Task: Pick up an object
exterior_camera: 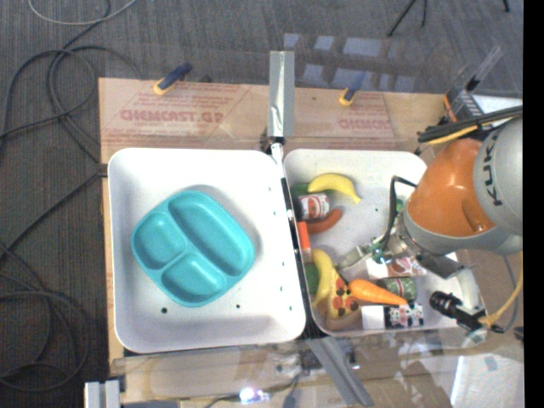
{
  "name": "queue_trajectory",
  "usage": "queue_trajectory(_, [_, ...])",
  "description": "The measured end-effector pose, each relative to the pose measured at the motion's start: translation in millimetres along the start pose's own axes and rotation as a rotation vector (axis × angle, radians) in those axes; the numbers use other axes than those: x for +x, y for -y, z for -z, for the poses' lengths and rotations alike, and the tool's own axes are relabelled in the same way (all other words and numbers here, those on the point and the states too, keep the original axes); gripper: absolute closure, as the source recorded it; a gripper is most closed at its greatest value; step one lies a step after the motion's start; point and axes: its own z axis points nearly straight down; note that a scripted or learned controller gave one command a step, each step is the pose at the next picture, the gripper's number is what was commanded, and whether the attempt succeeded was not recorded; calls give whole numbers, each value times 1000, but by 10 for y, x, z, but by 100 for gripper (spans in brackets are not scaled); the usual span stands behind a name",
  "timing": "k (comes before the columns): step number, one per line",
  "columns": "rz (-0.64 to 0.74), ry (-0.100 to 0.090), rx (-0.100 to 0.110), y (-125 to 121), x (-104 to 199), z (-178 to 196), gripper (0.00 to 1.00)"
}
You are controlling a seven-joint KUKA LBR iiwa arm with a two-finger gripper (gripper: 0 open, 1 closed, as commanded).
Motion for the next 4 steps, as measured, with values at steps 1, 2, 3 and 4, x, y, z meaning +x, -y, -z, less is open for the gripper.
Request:
queue_trajectory(1, [169,7,1,24,70,6,0])
queue_trajectory(2, [357,-39,42,-54,-182,665,0])
queue_trajectory(3, [369,-22,24,76,-307,-58,0])
queue_trajectory(4, [241,-32,46,-275,-871,1331,0])
